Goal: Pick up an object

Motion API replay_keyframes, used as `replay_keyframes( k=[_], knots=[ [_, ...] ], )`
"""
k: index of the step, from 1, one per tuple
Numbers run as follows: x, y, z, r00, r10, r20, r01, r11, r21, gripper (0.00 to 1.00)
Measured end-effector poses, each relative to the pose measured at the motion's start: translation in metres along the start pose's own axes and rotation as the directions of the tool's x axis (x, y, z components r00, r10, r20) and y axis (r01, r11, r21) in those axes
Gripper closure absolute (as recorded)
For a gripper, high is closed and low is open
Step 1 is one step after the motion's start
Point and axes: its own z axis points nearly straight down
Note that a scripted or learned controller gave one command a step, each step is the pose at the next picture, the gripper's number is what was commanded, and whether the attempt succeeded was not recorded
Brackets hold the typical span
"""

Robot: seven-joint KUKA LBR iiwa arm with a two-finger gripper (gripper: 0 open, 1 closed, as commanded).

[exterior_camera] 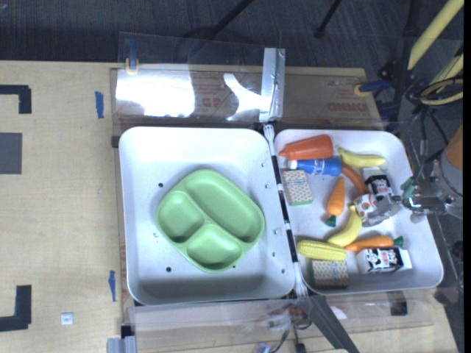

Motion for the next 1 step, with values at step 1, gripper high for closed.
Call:
replay_keyframes(
  k=[1],
  knots=[
    [0.0391,0.039,0.0325,0.983,-0.182,0.0,0.182,0.983,-0.001,0.0]
  ],
)
